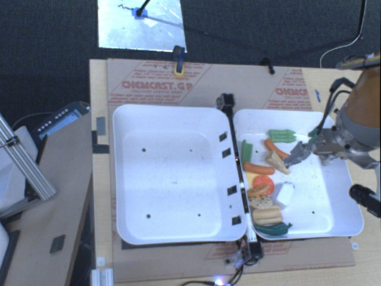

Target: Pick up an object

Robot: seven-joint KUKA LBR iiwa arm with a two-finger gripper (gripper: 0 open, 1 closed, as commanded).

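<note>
I read the hand (296, 154) poised low beside the tan piece (277, 161) in the right bin (339, 219), aiming there; finger state unclear.

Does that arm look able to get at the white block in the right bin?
Probably yes. The white block lies in the open, apart from the other pieces, below the gripper; nothing covers it.

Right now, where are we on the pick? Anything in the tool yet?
Done: the arm has reached into the right bin, and the tool is low over the pile of toy food, next to the tan piece and the orange carrot. In hand: nothing visibly between its tips. Left: close on an item and lift it out of the pile.
</note>
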